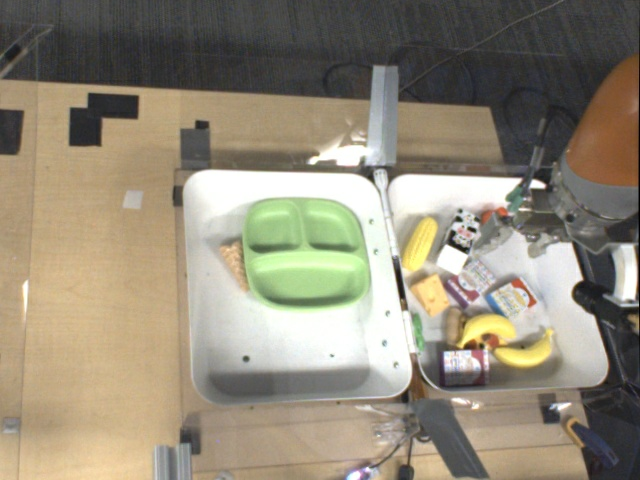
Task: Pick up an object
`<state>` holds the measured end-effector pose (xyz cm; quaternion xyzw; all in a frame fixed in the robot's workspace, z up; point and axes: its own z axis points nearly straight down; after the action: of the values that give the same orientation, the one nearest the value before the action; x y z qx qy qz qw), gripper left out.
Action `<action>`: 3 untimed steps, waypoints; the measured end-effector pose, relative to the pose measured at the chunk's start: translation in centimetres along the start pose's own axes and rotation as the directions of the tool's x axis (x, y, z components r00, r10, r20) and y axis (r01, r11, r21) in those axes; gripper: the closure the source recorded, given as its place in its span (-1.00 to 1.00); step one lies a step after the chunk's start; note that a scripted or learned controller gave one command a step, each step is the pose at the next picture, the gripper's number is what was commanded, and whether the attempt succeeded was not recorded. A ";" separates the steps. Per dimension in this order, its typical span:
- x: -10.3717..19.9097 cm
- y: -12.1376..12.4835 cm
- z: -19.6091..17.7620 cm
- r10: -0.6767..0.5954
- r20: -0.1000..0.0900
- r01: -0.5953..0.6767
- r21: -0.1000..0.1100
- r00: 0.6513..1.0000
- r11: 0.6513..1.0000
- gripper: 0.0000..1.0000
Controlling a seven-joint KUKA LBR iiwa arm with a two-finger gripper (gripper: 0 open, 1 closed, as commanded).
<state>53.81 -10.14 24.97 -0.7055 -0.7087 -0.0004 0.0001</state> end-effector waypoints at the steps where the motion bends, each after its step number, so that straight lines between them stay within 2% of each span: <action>1: 0.1 -2.4 14.6 -0.040 -0.001 0.040 0.002 0.999 0.999 -1.00; 2: 1.1 2.6 15.8 0.140 -0.001 -0.140 -0.014 0.990 0.990 -1.00; 3: 0.8 13.0 16.2 0.139 0.000 -0.139 0.011 0.990 0.990 -1.00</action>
<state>66.76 -9.25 8.81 -0.7531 -0.6579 0.0030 0.0043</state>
